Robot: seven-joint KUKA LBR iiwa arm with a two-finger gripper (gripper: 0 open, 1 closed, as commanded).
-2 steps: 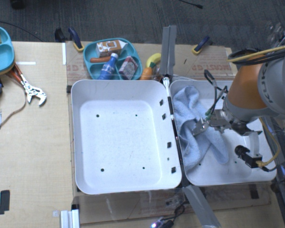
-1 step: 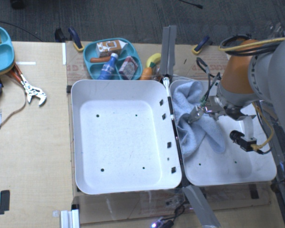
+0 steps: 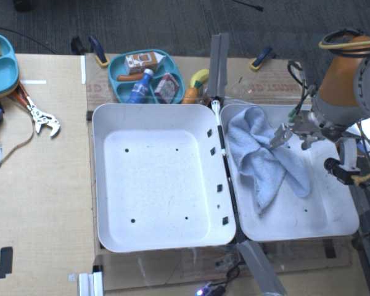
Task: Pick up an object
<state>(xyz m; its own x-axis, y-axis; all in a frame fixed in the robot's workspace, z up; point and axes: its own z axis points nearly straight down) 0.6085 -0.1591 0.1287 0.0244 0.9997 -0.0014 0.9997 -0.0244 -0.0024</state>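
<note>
One crumpled blue cloth [image 3: 264, 156] lying in the right bin [image 3: 333, 217], gripper [image 3: 282, 134] poised at its upper right folds, finger opening impossible to tell; probably soft, light, limp, best pinched at a raised fold.

No legible text anywhere. Small box [image 3: 141, 60] in the blue divided tray [image 3: 118, 79] has printed packaging, too blurred to read. Blue bottle [image 3: 139, 86] beside it carries a label, also unreadable. Faint reddish lettering on the cardboard strip [image 3: 98, 86] behind the bins can't be made out.
</note>
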